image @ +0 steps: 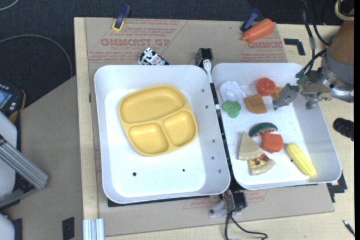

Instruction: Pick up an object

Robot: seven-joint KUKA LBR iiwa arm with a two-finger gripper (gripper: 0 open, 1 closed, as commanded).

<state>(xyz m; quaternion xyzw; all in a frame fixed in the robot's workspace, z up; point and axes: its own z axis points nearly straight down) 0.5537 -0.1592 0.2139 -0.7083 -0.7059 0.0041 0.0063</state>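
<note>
The right bin (pixel 320 121) holds several toy foods: a white piece (pixel 230 89), a green piece (pixel 231 108), a red tomato (pixel 266 86), a brown toast-like piece (pixel 255 104), a dark green and red piece (pixel 263 129), a red chunk (pixel 273 143), a tan wedge (pixel 246 148), a pizza slice (pixel 260 164) and a yellow corn cob (pixel 301 159). My gripper (pixel 284 96) reaches in from the right over this bin. It sits just right of the brown piece and below the tomato. Nothing shows in its grasp.
The left bin (pixel 112 93) carries a yellow divided plate (pixel 157 119). Outside the bins lie an orange carrot (pixel 259 30), a black-and-white toy (pixel 151 57) and a blue-yellow clamp (pixel 120 18). A black bracket (pixel 205 57) stands at the top where the bins meet.
</note>
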